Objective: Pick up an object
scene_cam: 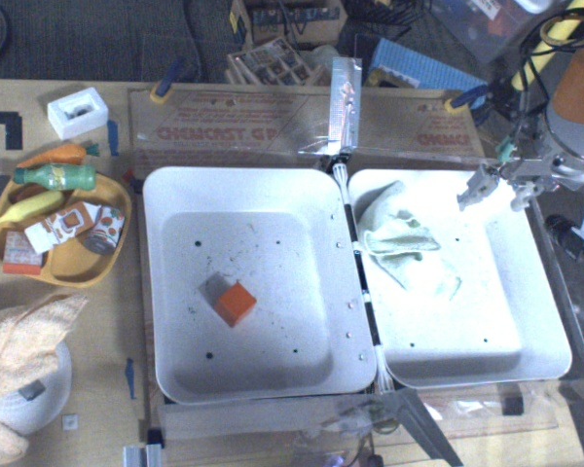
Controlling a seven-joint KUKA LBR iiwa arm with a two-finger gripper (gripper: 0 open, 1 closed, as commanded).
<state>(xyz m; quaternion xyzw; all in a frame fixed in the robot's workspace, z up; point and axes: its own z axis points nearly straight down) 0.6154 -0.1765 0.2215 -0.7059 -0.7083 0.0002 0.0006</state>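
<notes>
An orange block (pixel 237 304) lies in the left bin (pixel 175 202), a little left of its middle and low down. A crumpled pale green-white cloth (pixel 399 236) rests in the upper left part of the right bin (pixel 526 358). My gripper (pixel 496 189) hangs over the right bin's upper right corner, well to the right of the cloth, and its two fingers stand apart with nothing between them.
A wooden bowl (pixel 97 266) of toy food sits left of the bins, with a small white box (pixel 78 113) behind it. A beige towel (pixel 24 343) lies at the lower left. A metal divider (pixel 344 105) stands behind the seam between the bins.
</notes>
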